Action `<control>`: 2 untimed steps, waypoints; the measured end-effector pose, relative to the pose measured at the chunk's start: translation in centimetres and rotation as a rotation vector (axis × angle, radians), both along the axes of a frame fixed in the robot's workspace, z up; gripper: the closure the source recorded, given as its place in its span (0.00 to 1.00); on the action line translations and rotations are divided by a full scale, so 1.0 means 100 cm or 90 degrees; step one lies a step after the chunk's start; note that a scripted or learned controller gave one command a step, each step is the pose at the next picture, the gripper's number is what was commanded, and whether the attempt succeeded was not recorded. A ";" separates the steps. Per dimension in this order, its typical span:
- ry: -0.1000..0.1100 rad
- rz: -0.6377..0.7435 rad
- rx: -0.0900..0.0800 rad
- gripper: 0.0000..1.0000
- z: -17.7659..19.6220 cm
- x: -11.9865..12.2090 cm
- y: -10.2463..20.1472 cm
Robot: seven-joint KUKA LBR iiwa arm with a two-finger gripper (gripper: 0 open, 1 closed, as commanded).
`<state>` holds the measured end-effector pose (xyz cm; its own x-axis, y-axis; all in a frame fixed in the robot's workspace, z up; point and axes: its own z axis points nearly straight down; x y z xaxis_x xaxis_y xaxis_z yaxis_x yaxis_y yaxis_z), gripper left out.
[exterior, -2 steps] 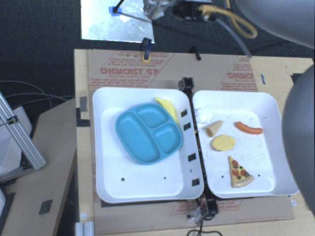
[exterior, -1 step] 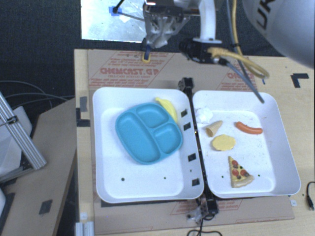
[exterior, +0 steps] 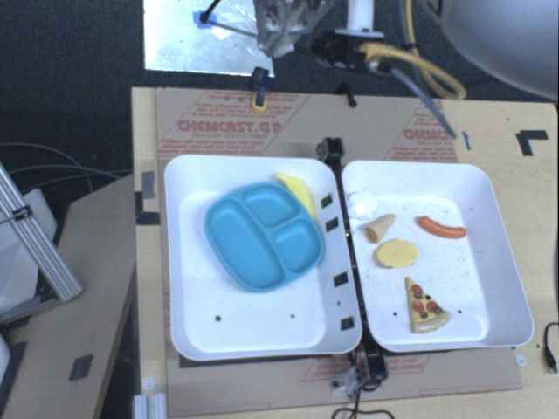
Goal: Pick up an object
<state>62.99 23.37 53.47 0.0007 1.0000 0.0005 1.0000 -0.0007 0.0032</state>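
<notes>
While the arm (exterior: 489,24) hangs raised beyond both bins, end effector (exterior: 281,29) grip state unclear

Open floor lies around the pizza slice (exterior: 425,306); the blue tray (exterior: 264,235) crowds the banana (exterior: 298,192).

Floor: dark blue-grey carpet (exterior: 70,59) is seen along the top and left of the view.
Bench top: a pale wood board (exterior: 144,147) is laid under a brown sheet printed "CHEMCAST GP" (exterior: 229,126) in red.
Bright patch: a reflective silver panel (exterior: 188,24) is seen on the floor beyond the bench's far edge.
Side surface: a second tan board (exterior: 79,321) is set at an angle against the bench's left side.
Framing: an aluminium extrusion rail (exterior: 31,234) is noted at the far left edge.
Cabling: thin black cables (exterior: 52,171) are run across the carpet at left.
Light: even and diffuse; only soft shadows are cast.
</notes>
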 end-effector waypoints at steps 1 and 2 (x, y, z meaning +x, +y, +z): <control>0.010 0.000 -0.003 1.00 -0.205 0.036 0.000; -0.010 0.004 0.004 1.00 -0.040 0.038 0.001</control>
<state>66.83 23.45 49.43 -0.0052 1.0000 0.0069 0.9998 0.0051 0.0195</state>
